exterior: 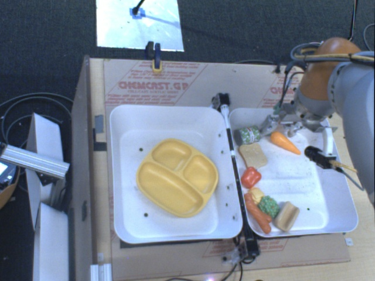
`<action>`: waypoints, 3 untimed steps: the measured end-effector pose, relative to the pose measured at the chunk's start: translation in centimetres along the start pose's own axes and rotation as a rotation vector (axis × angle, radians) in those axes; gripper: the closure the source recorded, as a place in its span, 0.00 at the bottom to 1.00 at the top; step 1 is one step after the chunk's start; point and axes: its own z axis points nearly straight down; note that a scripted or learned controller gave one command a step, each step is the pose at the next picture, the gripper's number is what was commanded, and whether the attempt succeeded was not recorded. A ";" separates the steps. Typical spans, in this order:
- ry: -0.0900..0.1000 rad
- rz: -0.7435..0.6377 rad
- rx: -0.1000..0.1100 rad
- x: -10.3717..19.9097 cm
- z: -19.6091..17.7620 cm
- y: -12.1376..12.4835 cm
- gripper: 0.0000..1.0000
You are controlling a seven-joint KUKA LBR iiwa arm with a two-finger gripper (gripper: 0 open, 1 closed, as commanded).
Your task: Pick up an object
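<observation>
Gripper-wise (280, 120), I'm hanging over the far end of the right bin (340, 215), reaching in from the right with my grey arm (354, 92) and its orange band (322, 69) sitting above the wrist. Honestly can't tell from this angle what state the gripper is in, since it's all a jumble of metal bits and cables up there. Nothing is visibly caught in it, so I'm not claiming a grab.

Right under and beside it, an orange carrot (285, 143) is lying at a slant, and a small green-and-white piece (249, 135) is sitting just to its left, near the bin's far-left corner. A tan slice of bread (254, 155) is resting just in front of that one. Further toward the near end, a red pepper (251, 177) is lying by the divider, then a small yellow bit (256, 194), a second, longer carrot (258, 213) running along the left wall, a green broccoli piece (269, 205) touching it, and a beige roll-shaped thing (286, 215) just beside the broccoli.

Over in the left bin (126, 215), a yellow divided plate (177, 177) is sitting about in the middle, tilted diagonally.
</observation>
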 end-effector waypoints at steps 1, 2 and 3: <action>-0.001 -0.002 -0.003 0.0 -1.1 0.1 1.00; -0.002 0.003 -0.001 -5.8 -5.1 -0.1 1.00; 0.001 0.000 -0.001 3.3 -10.3 -2.0 1.00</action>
